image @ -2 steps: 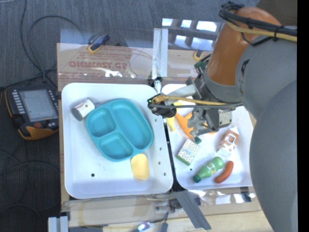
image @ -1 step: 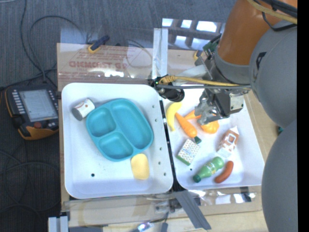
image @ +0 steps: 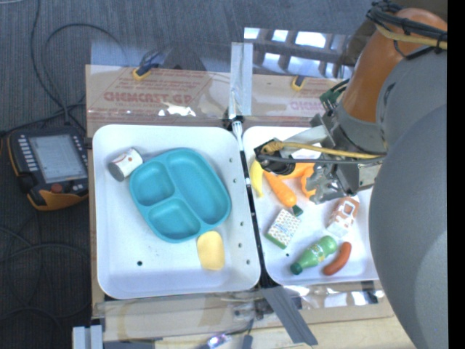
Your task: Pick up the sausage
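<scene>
Sausage (image: 337, 259): probably light, smooth, rigid; grasp across its middle. My gripper (image: 325, 184): jaw state, cannot tell.

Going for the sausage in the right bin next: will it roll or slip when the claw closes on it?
The sausage looks short, rounded and glossy, so it may well slip or roll if pinched off-centre. It lies right beside the green bottle, which is also rounded and could get nudged and roll. It looks like a rigid toy, probably light.

Bench (image: 167, 97) with two white bins (image: 116, 267)
</scene>
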`<state>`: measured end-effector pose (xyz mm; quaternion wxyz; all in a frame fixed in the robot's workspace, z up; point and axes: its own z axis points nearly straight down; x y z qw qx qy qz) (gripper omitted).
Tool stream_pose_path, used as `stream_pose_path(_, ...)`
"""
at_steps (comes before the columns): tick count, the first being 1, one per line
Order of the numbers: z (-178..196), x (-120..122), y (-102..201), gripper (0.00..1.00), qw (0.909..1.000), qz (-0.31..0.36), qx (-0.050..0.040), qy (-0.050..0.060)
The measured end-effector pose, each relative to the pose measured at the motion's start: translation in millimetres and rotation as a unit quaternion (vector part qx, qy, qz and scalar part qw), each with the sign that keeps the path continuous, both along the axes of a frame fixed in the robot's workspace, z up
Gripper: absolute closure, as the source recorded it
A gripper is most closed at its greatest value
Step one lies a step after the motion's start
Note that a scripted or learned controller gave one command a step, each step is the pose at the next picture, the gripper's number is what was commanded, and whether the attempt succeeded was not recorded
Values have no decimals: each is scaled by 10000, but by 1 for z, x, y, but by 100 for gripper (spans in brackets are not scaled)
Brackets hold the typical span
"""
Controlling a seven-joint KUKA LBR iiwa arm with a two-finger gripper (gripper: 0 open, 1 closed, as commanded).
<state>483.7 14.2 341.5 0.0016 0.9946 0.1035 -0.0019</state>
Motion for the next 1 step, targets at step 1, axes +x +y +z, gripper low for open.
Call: stream_pose_path(1, -64, 0, -37, 100, 10000, -33, 3, 7)
